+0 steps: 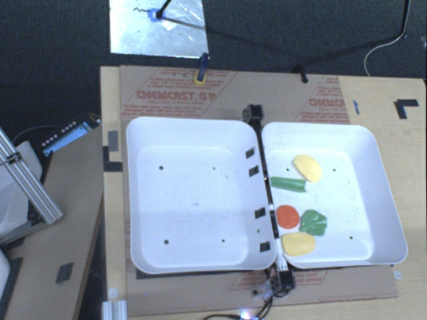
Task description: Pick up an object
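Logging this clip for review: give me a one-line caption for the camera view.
Two white bins side by side; the right one holds two yellow pieces, a green stick, a red disc and a green leafy piece.

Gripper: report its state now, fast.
Gripper: not in view, so open or shut cannot be told. Nothing is lifted: five objects lie in the right bin.

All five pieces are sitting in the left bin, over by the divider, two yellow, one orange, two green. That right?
Not quite. The camera view shows them in the right bin, not the left. The rest holds: two yellow pieces, one orange disc and two green pieces, all near the divider.
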`<action>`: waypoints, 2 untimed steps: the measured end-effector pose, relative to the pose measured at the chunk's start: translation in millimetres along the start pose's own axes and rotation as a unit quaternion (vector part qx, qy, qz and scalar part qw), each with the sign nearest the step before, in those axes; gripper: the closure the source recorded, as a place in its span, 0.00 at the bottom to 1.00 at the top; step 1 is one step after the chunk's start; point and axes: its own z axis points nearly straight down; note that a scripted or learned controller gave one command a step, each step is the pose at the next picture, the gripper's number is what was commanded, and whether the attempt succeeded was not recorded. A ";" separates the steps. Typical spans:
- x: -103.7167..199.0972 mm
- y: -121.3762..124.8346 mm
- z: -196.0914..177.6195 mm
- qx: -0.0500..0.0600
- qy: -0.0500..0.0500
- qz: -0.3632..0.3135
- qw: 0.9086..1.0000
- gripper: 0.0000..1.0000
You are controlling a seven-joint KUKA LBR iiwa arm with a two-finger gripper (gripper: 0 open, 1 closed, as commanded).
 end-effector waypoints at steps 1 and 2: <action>-0.1 -0.1 23.8 0.001 0.000 0.000 1.000 1.00; 0.9 0.3 -30.6 -0.003 -0.001 -0.002 1.000 1.00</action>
